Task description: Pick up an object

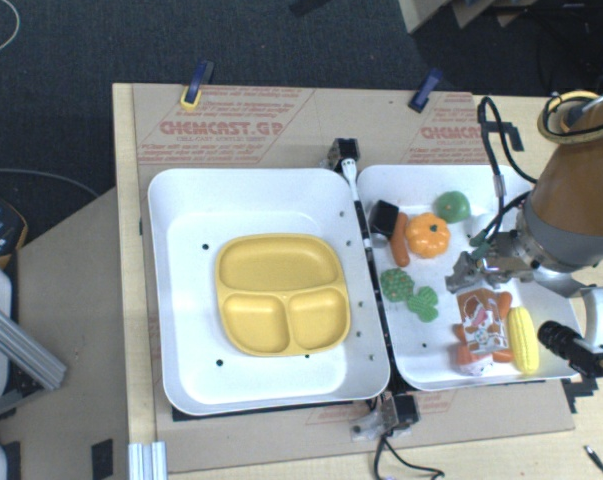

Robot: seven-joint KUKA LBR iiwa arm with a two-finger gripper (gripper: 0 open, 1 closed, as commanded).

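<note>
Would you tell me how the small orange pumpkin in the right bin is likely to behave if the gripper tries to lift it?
The pumpkin looks round and smooth, so it may slip from the fingers or roll. It seems to touch the red piece beside it, which could shift too.

yellow tray (281,293) | white bins (181,268) | orange pumpkin (427,236) | green broccoli (397,285) | yellow corn (522,338)

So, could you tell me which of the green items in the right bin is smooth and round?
The green ball by the far wall; the two broccoli pieces are bumpy.
</note>
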